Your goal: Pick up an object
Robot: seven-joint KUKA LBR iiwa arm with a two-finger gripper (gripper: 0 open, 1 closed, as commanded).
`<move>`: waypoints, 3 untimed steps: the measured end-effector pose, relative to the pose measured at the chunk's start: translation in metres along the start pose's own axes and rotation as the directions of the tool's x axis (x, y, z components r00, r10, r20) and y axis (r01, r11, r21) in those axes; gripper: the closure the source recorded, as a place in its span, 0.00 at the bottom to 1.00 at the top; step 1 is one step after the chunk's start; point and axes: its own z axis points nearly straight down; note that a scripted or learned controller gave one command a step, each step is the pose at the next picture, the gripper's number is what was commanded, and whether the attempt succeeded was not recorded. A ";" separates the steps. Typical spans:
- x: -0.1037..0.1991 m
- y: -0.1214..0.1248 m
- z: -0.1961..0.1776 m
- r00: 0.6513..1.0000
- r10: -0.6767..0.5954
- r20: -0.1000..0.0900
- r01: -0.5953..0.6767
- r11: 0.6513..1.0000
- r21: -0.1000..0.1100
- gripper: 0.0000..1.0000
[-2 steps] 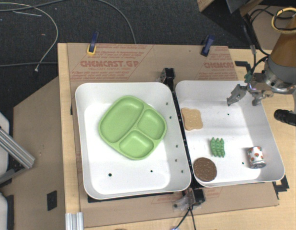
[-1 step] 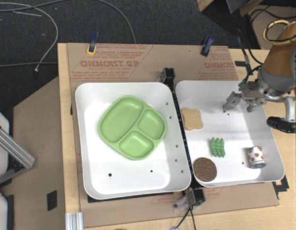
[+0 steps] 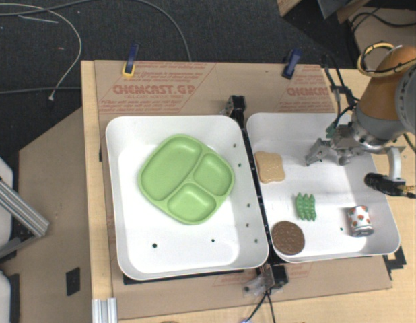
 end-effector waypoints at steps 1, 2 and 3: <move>0.000 0.002 -0.014 1.000 -0.001 0.001 0.001 1.000 -0.006 1.00; 0.009 0.000 -0.072 1.000 -0.001 0.003 0.001 1.000 -0.010 1.00; 0.016 -0.001 -0.135 1.000 -0.001 0.004 0.001 1.000 -0.013 1.00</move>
